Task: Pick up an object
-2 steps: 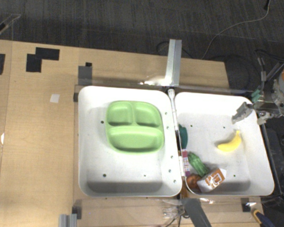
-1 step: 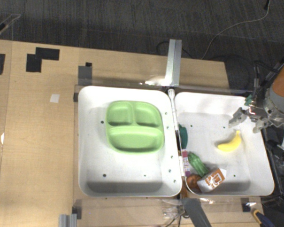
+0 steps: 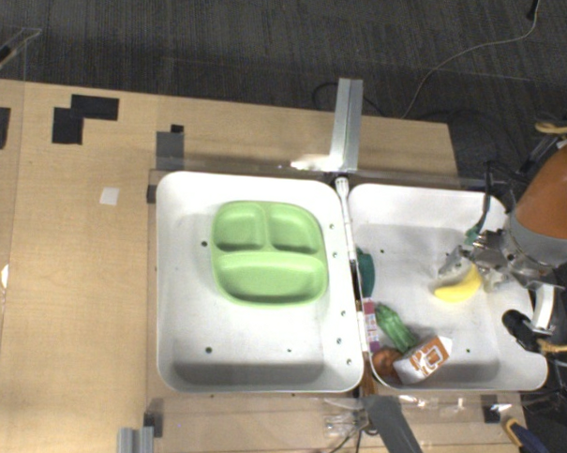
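The yellow object [image 3: 457,289] lies in the right bin [image 3: 405,236], toward its right side, and the gripper [image 3: 473,260] sits right on top of it, low enough that this looks like a grab in progress, though how the hand is set cannot be told from up here. Along that bin's left wall and front corner huddle a green bottle [image 3: 395,327], an orange-and-white packet [image 3: 425,359] and a dark green item [image 3: 364,269], well apart from the action, so the approach is uncluttered. Over in the left bin [image 3: 183,263] a green divided tray [image 3: 268,251] rests flat, out of play.
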Motion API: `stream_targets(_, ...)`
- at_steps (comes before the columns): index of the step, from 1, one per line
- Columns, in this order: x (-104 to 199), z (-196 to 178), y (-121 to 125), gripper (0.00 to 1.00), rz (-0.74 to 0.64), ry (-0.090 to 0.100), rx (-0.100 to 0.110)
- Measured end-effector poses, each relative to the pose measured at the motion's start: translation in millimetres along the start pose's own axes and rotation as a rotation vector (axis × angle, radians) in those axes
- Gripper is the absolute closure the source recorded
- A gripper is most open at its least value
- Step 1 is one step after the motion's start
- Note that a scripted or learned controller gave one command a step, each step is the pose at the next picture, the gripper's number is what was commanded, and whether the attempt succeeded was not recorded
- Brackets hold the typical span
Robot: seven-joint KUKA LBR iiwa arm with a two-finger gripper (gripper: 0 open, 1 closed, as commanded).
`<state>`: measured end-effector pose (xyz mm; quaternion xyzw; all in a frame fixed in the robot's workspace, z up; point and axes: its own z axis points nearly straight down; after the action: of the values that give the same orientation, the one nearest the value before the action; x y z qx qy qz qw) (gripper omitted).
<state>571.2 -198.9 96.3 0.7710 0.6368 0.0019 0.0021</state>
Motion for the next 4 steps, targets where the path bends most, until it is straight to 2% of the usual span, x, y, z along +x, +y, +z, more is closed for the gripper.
stream_targets(1, 0.9, -11.5, 1.7, 1.00, -0.001, 0.000, -0.004)
stream_targets(2, 0.8, -11.6, 1.7, 0.00, -0.001, 0.000, -0.005)
stream_targets(3, -1.3, 5.9, 3.6, 0.00, -0.093, 0.000, -0.005)
stream_targets(4, 0.8, -7.0, 6.6, 1.00, -0.095, 0.002, -0.013)
